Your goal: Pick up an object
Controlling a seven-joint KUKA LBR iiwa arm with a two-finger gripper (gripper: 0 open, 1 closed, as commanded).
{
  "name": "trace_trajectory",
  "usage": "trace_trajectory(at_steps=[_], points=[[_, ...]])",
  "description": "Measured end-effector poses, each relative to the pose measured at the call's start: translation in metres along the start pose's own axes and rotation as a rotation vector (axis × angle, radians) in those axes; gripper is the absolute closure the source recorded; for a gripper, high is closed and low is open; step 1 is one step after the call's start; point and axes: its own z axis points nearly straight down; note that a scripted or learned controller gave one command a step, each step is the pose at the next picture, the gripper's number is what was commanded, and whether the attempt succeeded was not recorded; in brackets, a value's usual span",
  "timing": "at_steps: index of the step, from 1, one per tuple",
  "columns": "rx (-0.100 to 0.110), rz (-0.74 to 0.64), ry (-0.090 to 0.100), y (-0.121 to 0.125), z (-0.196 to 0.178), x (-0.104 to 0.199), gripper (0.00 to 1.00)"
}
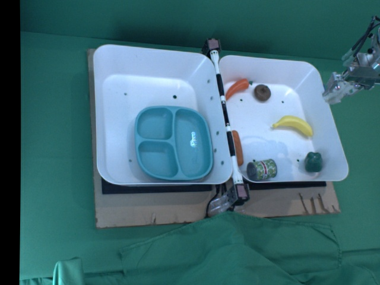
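The right bin (323, 108) holds several small items: an orange carrot (236, 87) and a brown round piece (262, 92) at the back, a yellow banana (293, 125) in the middle, an orange sausage (237, 147) along the left wall, a can lying on its side (262, 169) and a green pepper (313, 161) at the front. My gripper (333, 94) hangs at the right edge of the view, above the bin's back right corner, apart from all the items. Nothing shows between its fingers.
The left bin (119, 70) holds a teal divided plate (173, 142). A black-and-white bar (224, 111) runs along the seam between the bins. Both bins rest on a cardboard sheet (136, 209) over green cloth.
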Motion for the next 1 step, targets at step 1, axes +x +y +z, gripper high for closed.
trace_trajectory(at_steps=[1], points=[[0.000,-0.001,-0.001,0.0243,0.0094,0.0003,1.00]])
